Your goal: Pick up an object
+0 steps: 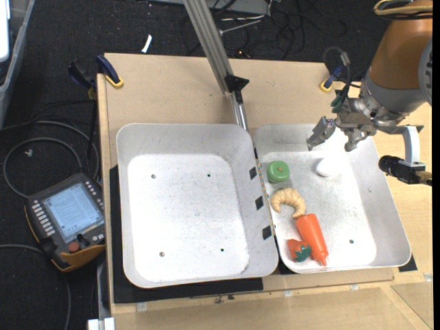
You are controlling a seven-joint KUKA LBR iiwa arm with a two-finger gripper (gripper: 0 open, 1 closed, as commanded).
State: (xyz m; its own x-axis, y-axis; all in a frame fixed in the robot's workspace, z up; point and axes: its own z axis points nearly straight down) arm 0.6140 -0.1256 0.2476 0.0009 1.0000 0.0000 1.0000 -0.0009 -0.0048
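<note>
Grey arm with orange band entering from the right; end effector (338,136) pointing down, fingers spread apart, holding nothing

The arm (402,53) is running off the right and top edges. A clear tub (12,26) is getting cut off at the left edge. The white lump (327,166) under the hand (338,136) is blending into the bin (385,205), its shape unclear.

The arm (402,53) has a rounded orange band above a grey wrist section. Below the wrist, the gripper (338,137) consists of grey metal linkage with two fingers. A black cable loops beside the wrist, toward the right bin (385,205).
</note>
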